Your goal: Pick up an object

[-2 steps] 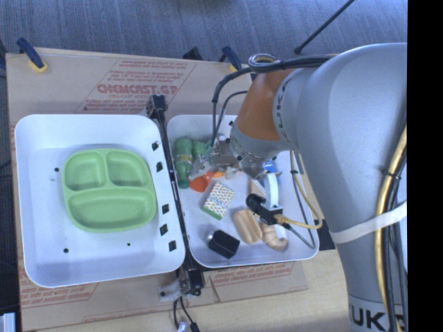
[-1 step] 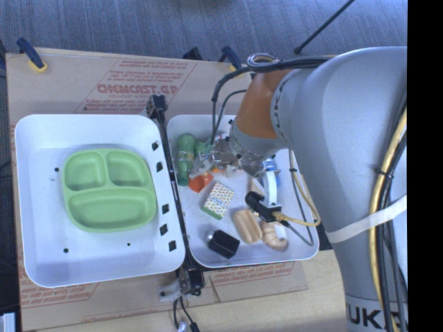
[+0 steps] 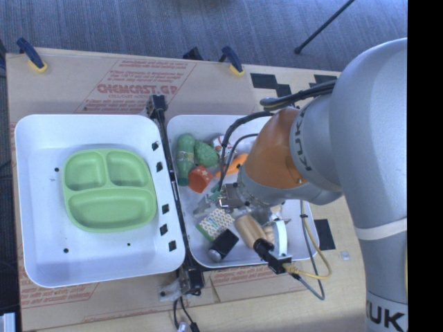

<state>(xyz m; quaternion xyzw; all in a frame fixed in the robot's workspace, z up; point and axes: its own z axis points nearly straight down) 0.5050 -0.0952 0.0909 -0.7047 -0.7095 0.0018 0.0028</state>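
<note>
Grey KUKA arm (image 3: 374,137) with orange band (image 3: 277,158), black cables, yellow wire.

The grey arm (image 3: 374,151) reaches in from the right, bending down and leftward; its orange band (image 3: 277,154) sits above the wrist, and the hand (image 3: 225,199) hangs low beneath it.

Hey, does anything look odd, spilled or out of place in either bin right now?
Nothing looks spilled or damaged. The green divided plate lies flat in the left bin. The right bin holds a jumbled pile of small items under the arm, all inside its walls.
</note>
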